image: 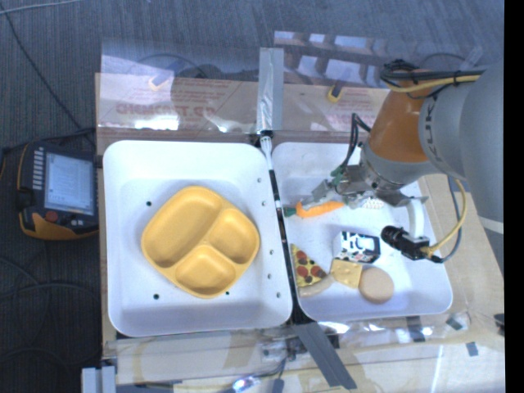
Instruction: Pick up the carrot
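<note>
Pendant: a handheld control unit (53, 191) with a lit screen lies at the far left on dark carpet, off the tabletop (483, 285), seemingly parked out of the arm's reach.
Left bin: a shallow white bin (131, 301), smooth and glossy with rounded corners, holds a yellow plastic tray (201, 240) split into three compartments, turned diamond-wise in the middle.
Divider: the two bins meet along a narrow seam; clear sheeting stands behind them, probably to keep objects from escaping.
Carrot: the carrot (319, 209), a slim orange toy with a greenish end, lies flat near the left wall of the right bin (434, 297), pointing toward the arm.
Toy food: below it sit a pizza slice (307, 268), a pale cheese-like wedge (346, 273), a round tan disc (377, 286) and a small dark-and-white printed piece (358, 245), bunched together at the near end.
Claw: the claw (348, 188) hangs low just above the carrot's right end, apparently lining up a grasp; its opening cannot be told, and nothing is seen in its hold.
Arm: the grey arm (458, 129), orange-banded, reaches in from the right.
</note>
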`<state>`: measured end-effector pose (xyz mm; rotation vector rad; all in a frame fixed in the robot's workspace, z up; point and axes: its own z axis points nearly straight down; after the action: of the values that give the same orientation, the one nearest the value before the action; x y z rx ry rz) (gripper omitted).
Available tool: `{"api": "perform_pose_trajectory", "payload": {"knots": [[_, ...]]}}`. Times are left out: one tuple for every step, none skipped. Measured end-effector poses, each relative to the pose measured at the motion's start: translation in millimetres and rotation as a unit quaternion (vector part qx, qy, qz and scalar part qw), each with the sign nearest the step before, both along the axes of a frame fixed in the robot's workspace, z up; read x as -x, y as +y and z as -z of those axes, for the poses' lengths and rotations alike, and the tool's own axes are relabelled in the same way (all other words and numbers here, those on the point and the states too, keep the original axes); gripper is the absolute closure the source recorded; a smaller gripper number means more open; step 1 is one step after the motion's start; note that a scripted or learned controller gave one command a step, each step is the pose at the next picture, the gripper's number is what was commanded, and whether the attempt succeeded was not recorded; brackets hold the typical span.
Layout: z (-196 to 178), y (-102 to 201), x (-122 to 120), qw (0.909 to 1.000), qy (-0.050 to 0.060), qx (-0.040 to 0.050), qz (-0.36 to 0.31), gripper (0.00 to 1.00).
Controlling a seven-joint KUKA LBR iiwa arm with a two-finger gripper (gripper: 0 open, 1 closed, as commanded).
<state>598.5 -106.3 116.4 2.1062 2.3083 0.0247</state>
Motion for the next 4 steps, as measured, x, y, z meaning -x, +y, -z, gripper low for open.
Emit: {"api": "perform_pose_trajectory", "payload": {"knots": [[10,7,-13,0.994,-0.01,0.0061,-0.109,0.0],[26,6,21,0.9868,0.003,0.0053,-0.162,0.0],[15,7,21,0.9869,0.003,0.0039,-0.161,1.0],[-44,-46,-13,0.9264,0.009,0.0056,-0.376,1.0]]}}
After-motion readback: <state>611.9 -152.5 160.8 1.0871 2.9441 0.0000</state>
